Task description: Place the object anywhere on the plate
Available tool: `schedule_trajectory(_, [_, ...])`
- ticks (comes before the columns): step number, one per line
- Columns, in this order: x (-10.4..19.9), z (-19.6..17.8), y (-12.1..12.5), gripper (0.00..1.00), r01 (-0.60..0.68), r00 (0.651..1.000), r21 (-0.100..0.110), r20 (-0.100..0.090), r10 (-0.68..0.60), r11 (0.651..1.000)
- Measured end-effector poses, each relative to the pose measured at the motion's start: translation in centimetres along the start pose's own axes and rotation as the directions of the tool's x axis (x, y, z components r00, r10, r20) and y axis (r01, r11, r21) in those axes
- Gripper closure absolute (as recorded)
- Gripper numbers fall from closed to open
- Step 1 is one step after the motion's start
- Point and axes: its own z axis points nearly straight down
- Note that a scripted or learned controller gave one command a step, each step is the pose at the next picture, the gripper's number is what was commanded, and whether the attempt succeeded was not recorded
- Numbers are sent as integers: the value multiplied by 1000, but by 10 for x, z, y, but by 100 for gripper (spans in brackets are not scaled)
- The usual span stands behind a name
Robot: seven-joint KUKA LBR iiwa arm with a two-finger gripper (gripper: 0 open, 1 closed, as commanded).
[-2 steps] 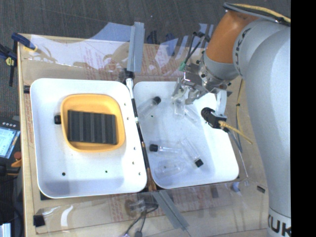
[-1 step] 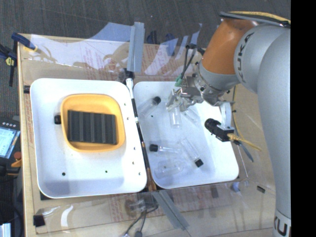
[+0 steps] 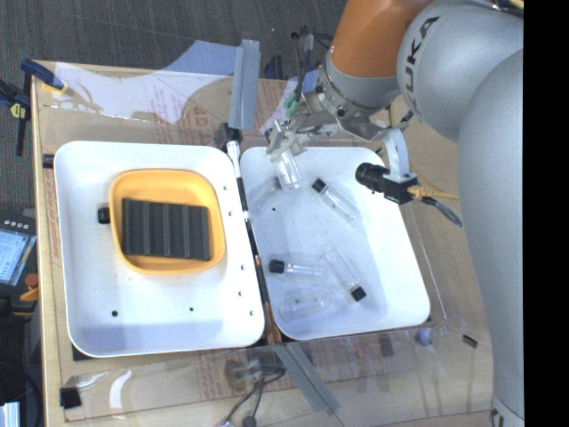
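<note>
The arm (image 3: 462, 69) runs off the top and right edges, so its upper links are cut away. The hand (image 3: 286, 140) sits under the wrist, its fingers too small and cluttered to read. The clear vials (image 3: 307, 302) in the right bin (image 3: 404, 301) blur into the white floor; their outlines are hard to trace. A device (image 3: 13, 252) is clipped by the left edge.
</note>
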Motion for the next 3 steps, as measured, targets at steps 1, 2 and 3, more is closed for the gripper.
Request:
schedule_trajectory(1, [1,92,24,100,312,950,3,-2,-312,950])
schedule_trajectory(2, [21,90,8,100,431,902,2,-3,-431,902])
schedule_trajectory(3, [20,90,8,0,431,903,2,-2,-431,903])
